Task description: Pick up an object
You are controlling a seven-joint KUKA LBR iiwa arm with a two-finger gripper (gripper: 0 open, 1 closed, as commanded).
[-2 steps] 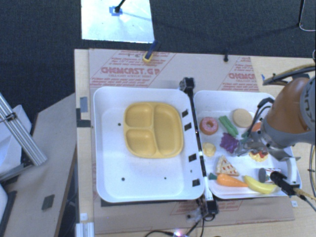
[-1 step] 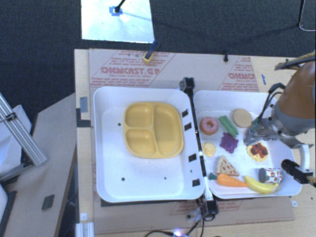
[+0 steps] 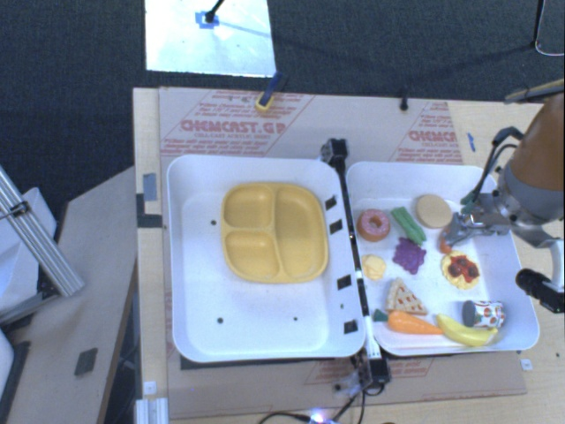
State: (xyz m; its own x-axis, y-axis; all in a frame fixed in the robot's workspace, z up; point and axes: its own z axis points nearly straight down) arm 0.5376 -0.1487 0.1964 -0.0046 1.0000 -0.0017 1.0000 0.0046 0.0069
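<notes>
One gripper [image 3: 458, 234] hung low over right bin [image 3: 521, 276], near its right edge | fingers' state: cannot tell | target likely small pizza [image 3: 461, 269] just beside | step: approach | next: descend, clamp.

The left bin [image 3: 190, 237] has open floor all around the yellow plate [image 3: 272, 233], widest along its near side. The right bin [image 3: 528, 321] is crowded: donut [image 3: 372, 225], green piece [image 3: 408, 223], cookie [image 3: 433, 210], grapes [image 3: 409, 255], pizza [image 3: 461, 270], sandwich wedge [image 3: 404, 298], carrot [image 3: 413, 324], banana [image 3: 465, 331] and can [image 3: 482, 312] leave only narrow gaps. The arm [image 3: 534, 179] blocks that bin's right side. The divider [image 3: 349, 250] with black clips stands between the bins.
</notes>
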